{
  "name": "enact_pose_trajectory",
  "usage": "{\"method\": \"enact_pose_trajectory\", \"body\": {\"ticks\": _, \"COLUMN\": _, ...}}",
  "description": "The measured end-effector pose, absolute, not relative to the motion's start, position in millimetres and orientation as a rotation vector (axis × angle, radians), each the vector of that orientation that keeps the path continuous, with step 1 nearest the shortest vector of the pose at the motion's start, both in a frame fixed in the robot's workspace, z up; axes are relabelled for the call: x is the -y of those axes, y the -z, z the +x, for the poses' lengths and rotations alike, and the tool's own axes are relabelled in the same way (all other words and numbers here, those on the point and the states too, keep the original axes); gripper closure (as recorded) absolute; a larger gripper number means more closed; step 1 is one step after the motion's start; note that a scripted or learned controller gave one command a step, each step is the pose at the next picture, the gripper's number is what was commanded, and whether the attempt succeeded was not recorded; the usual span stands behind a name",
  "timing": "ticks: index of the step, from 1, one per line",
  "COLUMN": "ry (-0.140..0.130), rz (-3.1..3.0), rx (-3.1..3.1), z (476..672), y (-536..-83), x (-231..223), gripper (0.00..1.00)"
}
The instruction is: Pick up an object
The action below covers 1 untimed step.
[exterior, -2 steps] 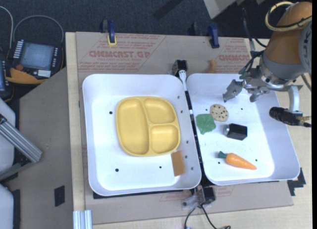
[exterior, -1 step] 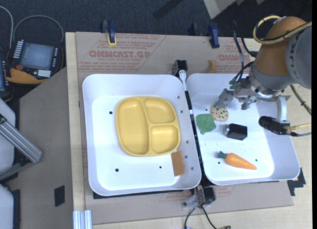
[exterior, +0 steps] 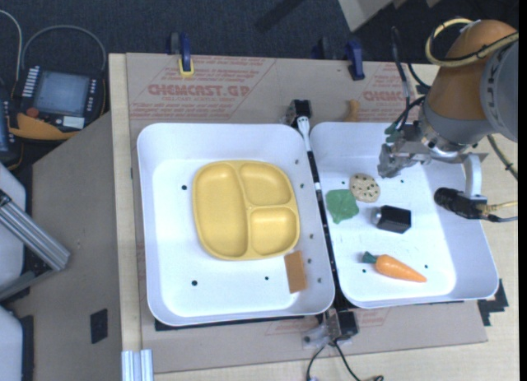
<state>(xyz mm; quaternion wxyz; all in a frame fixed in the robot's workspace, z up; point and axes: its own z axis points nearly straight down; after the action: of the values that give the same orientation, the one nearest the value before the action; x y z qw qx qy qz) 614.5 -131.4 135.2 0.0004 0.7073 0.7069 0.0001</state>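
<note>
1. While the gripper (exterior: 394,161) hangs over the right bin (exterior: 469,276), we cannot tell how it is set.
2. We see the carrot (exterior: 394,267) lying there, long axis left-right, green top pointing left.
3. A cookie (exterior: 364,187) sits just below the gripper.

Glossy yellow plastic tray (exterior: 244,208)
</note>
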Motion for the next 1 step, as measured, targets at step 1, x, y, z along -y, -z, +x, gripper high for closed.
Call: {"method": "enact_pose_trajectory", "body": {"ticks": 1, "ry": -0.005, "rz": 2.218, "rx": -2.216, "z": 613.7, "y": -179.1, "x": 134.8, "gripper": 1.00}}
